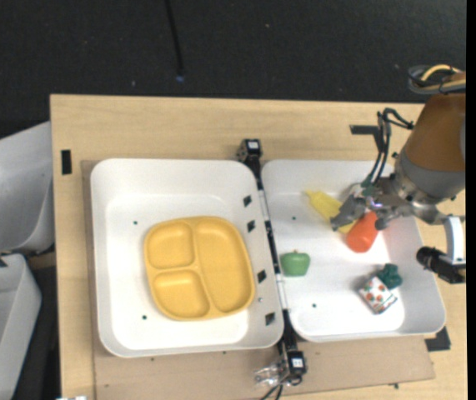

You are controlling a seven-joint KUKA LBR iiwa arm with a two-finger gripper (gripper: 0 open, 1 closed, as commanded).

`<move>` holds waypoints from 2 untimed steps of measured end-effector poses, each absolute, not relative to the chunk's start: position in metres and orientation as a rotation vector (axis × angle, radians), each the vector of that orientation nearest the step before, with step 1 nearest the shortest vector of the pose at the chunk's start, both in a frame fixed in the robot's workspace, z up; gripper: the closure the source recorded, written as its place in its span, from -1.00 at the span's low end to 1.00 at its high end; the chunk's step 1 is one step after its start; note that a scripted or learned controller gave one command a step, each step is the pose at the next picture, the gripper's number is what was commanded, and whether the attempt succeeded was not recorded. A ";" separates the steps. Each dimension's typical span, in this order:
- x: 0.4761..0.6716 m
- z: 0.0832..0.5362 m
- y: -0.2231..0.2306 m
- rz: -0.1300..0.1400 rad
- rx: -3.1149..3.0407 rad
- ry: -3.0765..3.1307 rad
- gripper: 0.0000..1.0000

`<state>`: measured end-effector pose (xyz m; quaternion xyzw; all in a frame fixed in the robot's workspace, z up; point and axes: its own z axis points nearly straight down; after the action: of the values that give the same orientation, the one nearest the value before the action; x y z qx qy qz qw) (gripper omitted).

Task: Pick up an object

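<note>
- The orange-red, carrot-shaped plastic toy (362, 233) is lying in the right-hand shallow white bin (329, 319), toward its far right part, long axis slanting from upper right to lower left.
- The claw (361, 209) is hovering directly over the toy's upper end, just touching or barely apart; whether it is spread or pinching cannot be told.
- A yellow plastic piece (322, 202) is lying just left of the claw.
- A green pepper-shaped toy (295, 262) is resting near the divider, well apart.
- The yellow sectioned plate (197, 267) is occupying the left bin on the worktop (179, 123).
</note>
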<state>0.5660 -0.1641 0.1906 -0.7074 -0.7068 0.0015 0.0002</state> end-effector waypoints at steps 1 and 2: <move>0.564 0.144 -0.174 0.005 -2.223 -2.219 -1.00; 0.571 0.128 -0.177 -0.016 -2.239 -2.237 -1.00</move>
<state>0.5710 -0.1775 0.1276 -0.7074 -0.7067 -0.0050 -0.0120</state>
